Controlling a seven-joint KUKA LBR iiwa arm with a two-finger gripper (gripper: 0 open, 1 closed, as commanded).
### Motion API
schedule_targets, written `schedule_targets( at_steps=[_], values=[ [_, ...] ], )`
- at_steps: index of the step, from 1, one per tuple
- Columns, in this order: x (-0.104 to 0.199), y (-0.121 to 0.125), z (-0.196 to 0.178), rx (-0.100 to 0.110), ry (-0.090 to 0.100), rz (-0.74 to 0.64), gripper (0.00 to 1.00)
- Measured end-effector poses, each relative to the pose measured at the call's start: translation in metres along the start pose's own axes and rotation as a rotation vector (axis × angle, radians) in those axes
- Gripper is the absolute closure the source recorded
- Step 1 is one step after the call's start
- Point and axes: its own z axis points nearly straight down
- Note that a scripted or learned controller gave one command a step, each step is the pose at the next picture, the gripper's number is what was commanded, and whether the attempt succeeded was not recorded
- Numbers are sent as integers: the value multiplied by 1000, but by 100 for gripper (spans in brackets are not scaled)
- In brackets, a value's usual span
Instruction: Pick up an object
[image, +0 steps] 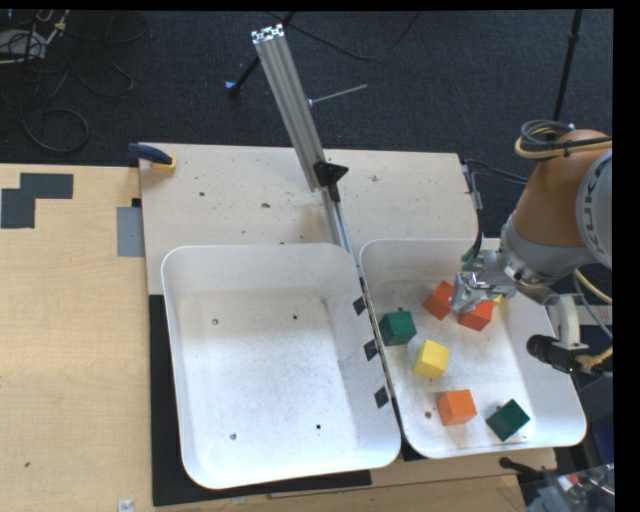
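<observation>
Six blocks in the right bin (560, 425): two red, two green, one yellow, one orange; my gripper (472, 296) hides part of one red block (478, 315), fingers unreadable

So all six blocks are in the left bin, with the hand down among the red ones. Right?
Not quite: the camera view shows all six blocks in the right bin, not the left bin. The rest stands: the hand is down among the red blocks.
</observation>
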Motion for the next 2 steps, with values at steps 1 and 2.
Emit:
schedule_targets(
  at_steps=[1,2],
  values=[
    [-4,8,-60,-1,-1,-2,100],
    [-5,10,-113,0,0,-3,100]
  ],
)
